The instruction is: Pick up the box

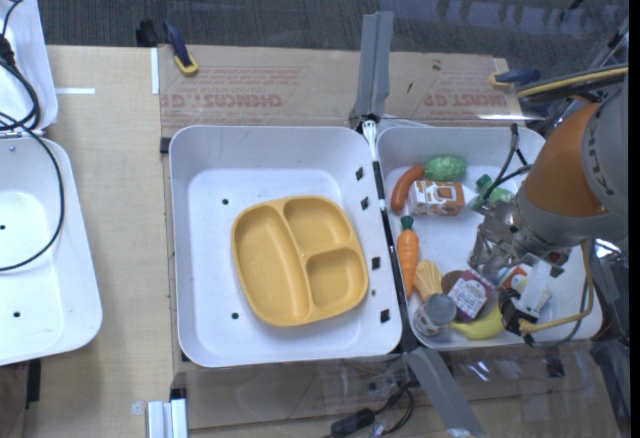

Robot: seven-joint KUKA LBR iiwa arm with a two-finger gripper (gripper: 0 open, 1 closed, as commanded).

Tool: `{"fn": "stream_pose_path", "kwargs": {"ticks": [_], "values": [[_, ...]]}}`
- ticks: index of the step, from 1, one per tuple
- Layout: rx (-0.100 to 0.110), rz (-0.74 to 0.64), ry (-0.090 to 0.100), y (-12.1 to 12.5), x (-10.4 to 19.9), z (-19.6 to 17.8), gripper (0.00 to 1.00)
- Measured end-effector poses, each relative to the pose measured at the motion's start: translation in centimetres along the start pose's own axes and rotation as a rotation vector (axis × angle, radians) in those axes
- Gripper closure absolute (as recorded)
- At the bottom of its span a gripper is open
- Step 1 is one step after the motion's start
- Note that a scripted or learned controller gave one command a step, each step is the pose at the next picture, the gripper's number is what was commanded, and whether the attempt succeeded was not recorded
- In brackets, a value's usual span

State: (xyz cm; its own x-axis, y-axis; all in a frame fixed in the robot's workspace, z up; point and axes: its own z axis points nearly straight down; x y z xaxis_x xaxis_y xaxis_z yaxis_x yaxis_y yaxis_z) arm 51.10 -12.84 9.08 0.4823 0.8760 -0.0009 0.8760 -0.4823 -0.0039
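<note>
Desk [110, 116]: wooden surface carrying two shallow white bins side by side.

Left bin [190, 226]: holds one yellow divided tray [298, 259] with three compartments, lying flat near the bin's middle.

Right bin [440, 133]: crowded with toy foods.
- Box [439, 196]: small orange-and-white carton lying on its side toward the bin's 11 o'clock area, with the sausage at its 9 o'clock and the green leafy vegetable at its 12 o'clock. Nothing grips it.
- Sausage [403, 185]: red-orange, curved, just beside the box.
- Green leafy vegetable [446, 167]: at the bin's far edge, touching or nearly touching the box top.
- Carrot [407, 255]: orange with green top, along the bin's 9 o'clock wall.
- Corn [428, 278]: pale yellow, at the carrot's 4 o'clock.
- Grey can [437, 309]: upright, near the bin's 7 o'clock corner.
- Red-labelled packet [468, 296]: just beside the can.
- Banana [478, 328]: along the bin's 6 o'clock wall.

Arm [565, 176]: grey with orange band, reaching in from 3 o'clock, over the right bin.

Gripper [492, 251]: hangs above the bin's middle, at the box's 5 o'clock and apart from it. Whether the fingers are wide or narrow cannot be told from the picture.
</note>
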Motion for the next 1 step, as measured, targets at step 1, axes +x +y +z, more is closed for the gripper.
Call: {"fn": "stream_pose_path", "kwargs": {"ticks": [1], "values": [[0.0, 0.148, 0.0, -1.97, 0.21, 0.0, 0.0]]}}
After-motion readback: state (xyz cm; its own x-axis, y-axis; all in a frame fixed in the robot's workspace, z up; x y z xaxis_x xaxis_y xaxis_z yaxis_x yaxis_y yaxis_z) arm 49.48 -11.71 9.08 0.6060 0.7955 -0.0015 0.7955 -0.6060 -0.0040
